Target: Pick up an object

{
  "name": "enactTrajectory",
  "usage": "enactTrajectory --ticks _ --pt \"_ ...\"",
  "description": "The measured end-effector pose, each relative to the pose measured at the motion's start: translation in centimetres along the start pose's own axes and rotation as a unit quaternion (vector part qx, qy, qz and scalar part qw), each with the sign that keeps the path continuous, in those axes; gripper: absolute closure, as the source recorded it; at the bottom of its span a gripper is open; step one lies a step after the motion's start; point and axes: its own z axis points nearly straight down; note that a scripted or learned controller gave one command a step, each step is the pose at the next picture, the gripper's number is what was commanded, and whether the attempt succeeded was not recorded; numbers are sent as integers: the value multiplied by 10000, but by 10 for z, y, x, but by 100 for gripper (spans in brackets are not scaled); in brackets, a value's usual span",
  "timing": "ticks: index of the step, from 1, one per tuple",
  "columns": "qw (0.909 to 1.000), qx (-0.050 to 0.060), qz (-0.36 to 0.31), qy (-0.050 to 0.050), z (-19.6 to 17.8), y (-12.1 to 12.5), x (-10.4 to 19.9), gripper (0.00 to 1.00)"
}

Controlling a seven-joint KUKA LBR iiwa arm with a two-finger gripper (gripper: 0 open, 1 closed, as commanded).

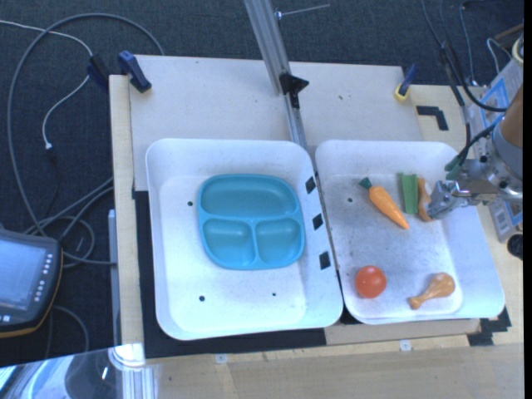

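Note:
The right bin (478,264) holds an orange carrot (388,206), a green stick-shaped piece (408,192), a red tomato (371,281) and a tan drumstick (434,289). A small brown item (424,205) lies just right of the green piece. My gripper (440,199) reaches in from the right, low over the bin's upper right part. It sits right beside the brown item and partly covers it. Whether they touch is unclear.
The left bin (174,306) holds a blue three-compartment plate (249,221). A metal pole (270,32) slants down to the gap between the bins. Black clips (317,221) sit along the divide. Cables hang at the right edge.

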Motion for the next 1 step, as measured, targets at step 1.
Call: enactTrajectory --ticks 1 --pt "10000 34 -23 23 -3 -2 48 100"
